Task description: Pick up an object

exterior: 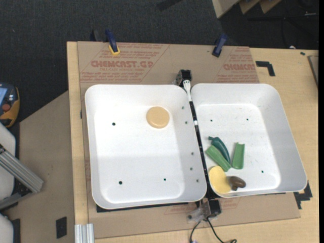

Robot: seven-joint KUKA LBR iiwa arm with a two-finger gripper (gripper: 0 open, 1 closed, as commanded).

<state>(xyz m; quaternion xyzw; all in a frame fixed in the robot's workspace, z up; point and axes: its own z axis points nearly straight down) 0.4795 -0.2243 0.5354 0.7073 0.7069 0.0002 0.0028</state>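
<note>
A round tan disc [158,117] lies in the left bin [101,151], toward its far side. In the right bin [263,115], near its front left corner, sits a cluster: a dark green pepper-like piece [219,146], a lighter green piece [217,159] under it, a green block [238,155] to their right, a yellow round piece [218,180] and a small brown lump [236,183] at the front rim.
Both bins rest on a brown cardboard sheet [152,59] held by two blue clamps [112,42] at the far edge. A black bracket [184,77] sits at the far end of the seam between the bins. Cables trail off the front edge.
</note>
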